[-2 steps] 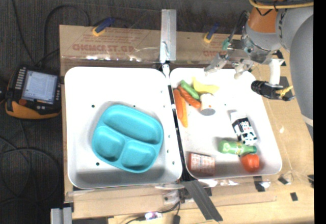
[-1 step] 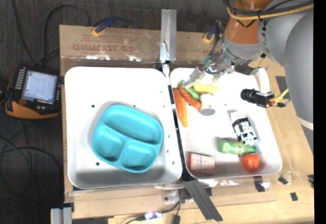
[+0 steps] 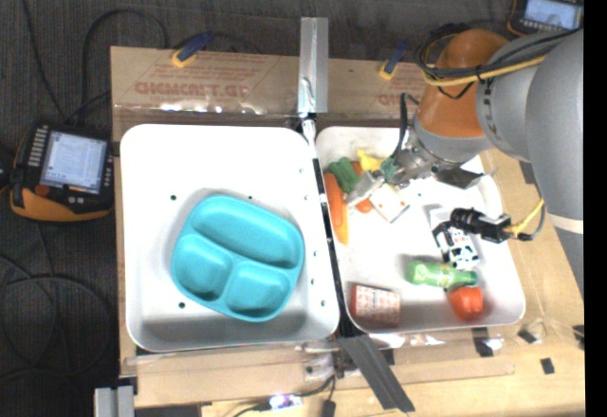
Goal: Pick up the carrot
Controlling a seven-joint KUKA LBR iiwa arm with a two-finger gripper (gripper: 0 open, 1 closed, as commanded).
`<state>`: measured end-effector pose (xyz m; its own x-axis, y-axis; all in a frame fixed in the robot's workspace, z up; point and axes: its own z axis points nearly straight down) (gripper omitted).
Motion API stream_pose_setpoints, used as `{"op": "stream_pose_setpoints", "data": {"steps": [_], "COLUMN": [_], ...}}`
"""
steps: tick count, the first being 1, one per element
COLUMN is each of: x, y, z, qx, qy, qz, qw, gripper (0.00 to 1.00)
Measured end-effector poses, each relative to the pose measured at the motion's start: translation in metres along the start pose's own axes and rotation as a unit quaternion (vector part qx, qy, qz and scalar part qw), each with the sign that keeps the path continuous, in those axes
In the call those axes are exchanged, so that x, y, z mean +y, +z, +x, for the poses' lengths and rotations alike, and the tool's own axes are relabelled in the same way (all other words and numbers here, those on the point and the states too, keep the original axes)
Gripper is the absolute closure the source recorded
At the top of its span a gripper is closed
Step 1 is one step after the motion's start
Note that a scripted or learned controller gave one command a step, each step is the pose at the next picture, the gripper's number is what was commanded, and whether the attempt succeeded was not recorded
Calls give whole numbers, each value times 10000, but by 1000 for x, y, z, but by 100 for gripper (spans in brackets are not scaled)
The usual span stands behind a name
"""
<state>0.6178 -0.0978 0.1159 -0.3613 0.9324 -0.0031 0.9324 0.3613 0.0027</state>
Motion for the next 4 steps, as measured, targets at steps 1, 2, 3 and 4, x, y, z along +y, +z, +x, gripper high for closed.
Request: {"op": "stream_pose_setpoints", "data": {"steps": [1,2,3,4], "x": [20,23,36,23], "y": [31,19,-18,-15], "z": [-63,-63,-46,-13], "qx": [66,29,17,14], "qy": [-188,-206,208,1461], "qz": [156,118,26,27], "qw": [9997,9997,9998,9893], "gripper": [0,100,100,100]}}
